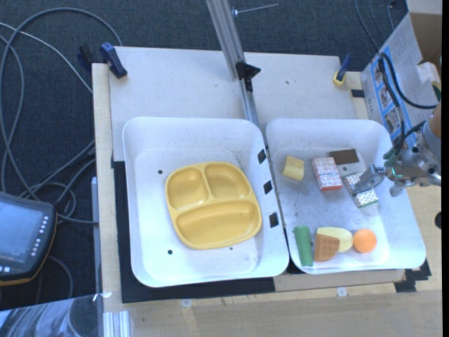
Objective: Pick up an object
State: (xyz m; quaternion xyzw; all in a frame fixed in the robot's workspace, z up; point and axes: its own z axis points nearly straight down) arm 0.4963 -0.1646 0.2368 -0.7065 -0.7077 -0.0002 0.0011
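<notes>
The gripper (382,177) hangs at the right edge of the right bin (316,128) — whether it is wide or narrow I cannot tell. Just beside it, to its left, lies a small white speckled block (363,190). Left of that are a brown block (344,157), a red-and-white box (326,173) and a yellow cube (293,168). Nearer lie a green stick (302,245), a waffle-like piece (326,246) and an orange ball (364,241). The left bin (140,188) holds a yellow divided plate (212,204).
</notes>
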